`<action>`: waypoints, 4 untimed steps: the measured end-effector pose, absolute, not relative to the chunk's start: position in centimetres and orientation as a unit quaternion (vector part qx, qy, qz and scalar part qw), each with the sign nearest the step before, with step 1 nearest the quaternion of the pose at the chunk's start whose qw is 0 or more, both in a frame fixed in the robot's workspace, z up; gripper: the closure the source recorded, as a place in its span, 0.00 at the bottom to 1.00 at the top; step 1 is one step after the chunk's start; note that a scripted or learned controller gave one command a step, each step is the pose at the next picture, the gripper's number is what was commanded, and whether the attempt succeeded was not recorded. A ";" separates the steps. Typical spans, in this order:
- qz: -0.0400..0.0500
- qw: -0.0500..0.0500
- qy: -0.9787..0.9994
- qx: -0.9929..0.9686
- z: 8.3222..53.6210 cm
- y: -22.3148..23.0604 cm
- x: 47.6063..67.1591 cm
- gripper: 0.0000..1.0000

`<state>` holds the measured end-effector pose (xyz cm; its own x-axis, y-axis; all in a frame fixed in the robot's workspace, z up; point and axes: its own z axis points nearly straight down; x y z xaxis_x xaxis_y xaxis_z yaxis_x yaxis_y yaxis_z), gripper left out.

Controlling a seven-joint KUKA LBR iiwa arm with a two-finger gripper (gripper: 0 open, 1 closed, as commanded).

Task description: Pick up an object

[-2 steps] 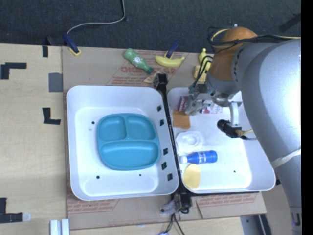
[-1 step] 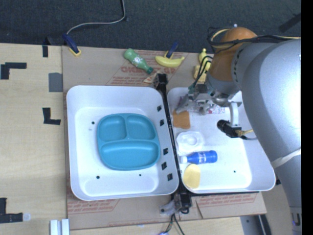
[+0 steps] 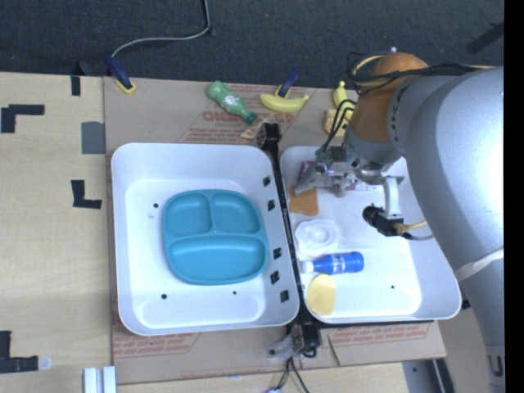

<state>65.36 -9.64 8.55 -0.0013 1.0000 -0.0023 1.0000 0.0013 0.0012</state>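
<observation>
The gripper [image 3: 315,178] hangs low over the far left part of the right bin [image 3: 409,297], just above and touching the top edge of a flat brown piece [image 3: 304,203]. Nearer the front in the same bin lie a clear round cup [image 3: 316,236], a blue bottle with a white cap [image 3: 337,263] on its side, and a pale yellow piece [image 3: 321,295]. A blue divided plate [image 3: 214,236] fills the middle of the left bin [image 3: 135,219].
Behind the bins, on the cardboard, lie a green bottle [image 3: 231,102], a yellow banana [image 3: 284,101] and a small yellow item [image 3: 336,109]. The grey arm covers the right bin's far right side. A black divider [image 3: 278,219] separates the bins.
</observation>
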 end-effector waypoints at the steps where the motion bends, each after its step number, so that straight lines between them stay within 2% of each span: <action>1: -0.001 -0.001 0.708 0.707 8.5 -9.4 66.8 0.00; 2: 0.000 0.002 0.707 0.707 8.6 -10.6 65.4 0.00; 3: 0.000 0.002 0.707 0.707 8.6 -10.2 65.0 0.00; 4: -0.001 -0.001 0.707 0.707 8.5 -9.7 66.8 0.00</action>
<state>66.81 -9.65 8.51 -0.0001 1.0000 0.0003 1.0000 0.0001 -0.0023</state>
